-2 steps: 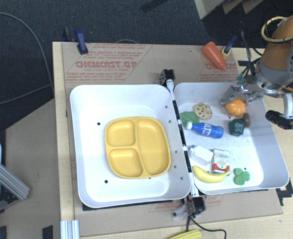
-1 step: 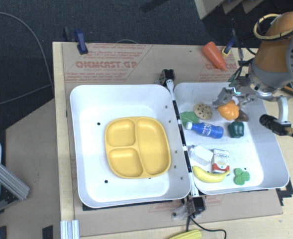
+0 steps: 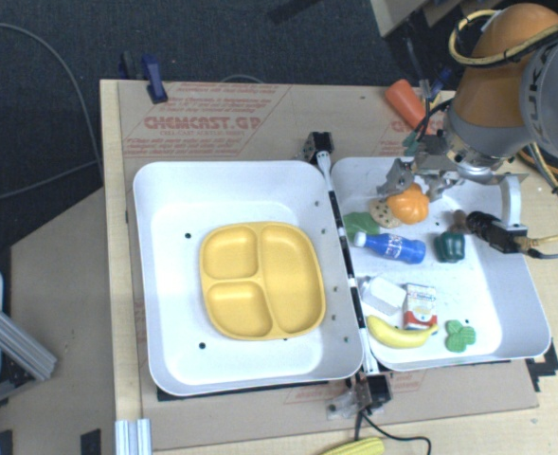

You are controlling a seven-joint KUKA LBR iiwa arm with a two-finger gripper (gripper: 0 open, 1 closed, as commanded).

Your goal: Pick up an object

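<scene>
The gripper (image 3: 413, 186) hangs over the right bin (image 3: 520, 297), its jaws clamped on an orange (image 3: 409, 206) whose top they hide. A cookie (image 3: 385, 213) peeks out beside it. Also in that bin: one blue bottle (image 3: 393, 246), one banana (image 3: 398, 333), one carton (image 3: 419, 307), three green items. One yellow tray (image 3: 260, 280) fills the left bin (image 3: 165, 254).

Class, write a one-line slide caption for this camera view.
Gripper poised over an orange toy in the cluttered right bin; yellow divided plate in the left bin.
</scene>
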